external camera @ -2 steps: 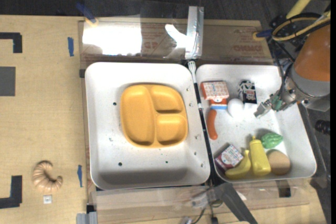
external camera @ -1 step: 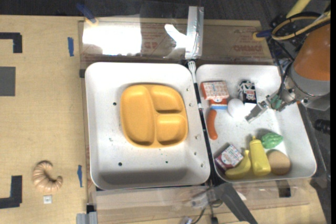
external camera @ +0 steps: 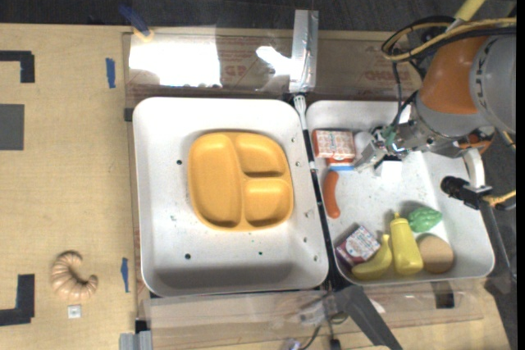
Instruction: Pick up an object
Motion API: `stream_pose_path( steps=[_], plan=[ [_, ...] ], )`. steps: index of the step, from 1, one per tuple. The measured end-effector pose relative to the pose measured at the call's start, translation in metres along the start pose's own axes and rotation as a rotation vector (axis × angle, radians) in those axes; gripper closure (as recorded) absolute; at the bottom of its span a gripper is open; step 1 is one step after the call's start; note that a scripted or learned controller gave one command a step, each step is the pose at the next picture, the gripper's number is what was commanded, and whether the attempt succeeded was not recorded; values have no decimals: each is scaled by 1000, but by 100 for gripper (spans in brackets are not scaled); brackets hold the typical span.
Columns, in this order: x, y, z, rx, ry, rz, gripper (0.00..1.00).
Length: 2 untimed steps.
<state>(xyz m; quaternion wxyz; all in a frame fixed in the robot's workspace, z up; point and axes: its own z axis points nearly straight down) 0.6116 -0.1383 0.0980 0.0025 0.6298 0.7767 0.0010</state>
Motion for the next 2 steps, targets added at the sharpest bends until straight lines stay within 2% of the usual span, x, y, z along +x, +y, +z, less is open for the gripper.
stream_pose_path(
  steps=[1,2],
  plan=[
    [1,11,5,-4,-5,178,0],
    [2,12,-4,-6,-6,175,100]
  ],
)
